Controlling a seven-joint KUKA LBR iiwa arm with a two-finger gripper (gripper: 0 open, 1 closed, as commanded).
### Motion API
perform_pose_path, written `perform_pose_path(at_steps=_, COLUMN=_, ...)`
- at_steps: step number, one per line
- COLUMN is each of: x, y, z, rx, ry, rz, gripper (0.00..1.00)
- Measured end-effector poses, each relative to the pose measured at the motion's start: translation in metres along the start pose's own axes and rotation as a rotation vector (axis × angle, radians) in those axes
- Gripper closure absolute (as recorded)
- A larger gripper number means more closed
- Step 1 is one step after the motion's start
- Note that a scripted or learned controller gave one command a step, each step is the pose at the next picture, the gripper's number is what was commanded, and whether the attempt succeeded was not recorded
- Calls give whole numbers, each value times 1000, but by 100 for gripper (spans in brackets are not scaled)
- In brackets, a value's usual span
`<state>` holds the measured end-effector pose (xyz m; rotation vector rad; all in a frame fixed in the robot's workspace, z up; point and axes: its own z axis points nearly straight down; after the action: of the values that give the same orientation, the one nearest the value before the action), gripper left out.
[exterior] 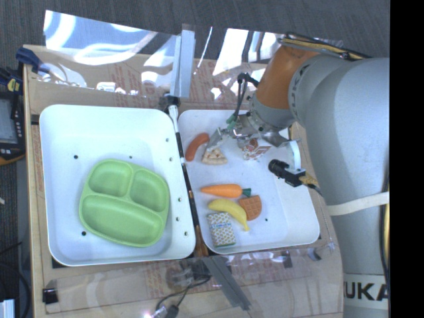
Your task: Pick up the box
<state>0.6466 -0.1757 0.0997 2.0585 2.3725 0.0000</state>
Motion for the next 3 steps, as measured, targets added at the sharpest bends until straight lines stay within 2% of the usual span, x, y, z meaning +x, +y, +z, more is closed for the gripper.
perform_pose_path(at_steps=1, x=-32, y=-21, z=-96, rx=-2, ry=0, rz=-51, gripper=0)
perform_pose_path(at_steps=2, x=10, y=-23, z=6, rx=-3, ry=-1, rz=19, gripper=0)
perform_pose_path(at_steps=3, x=-35, y=8, z=5, rx=-4, ry=-1, rz=-21, gripper=0)
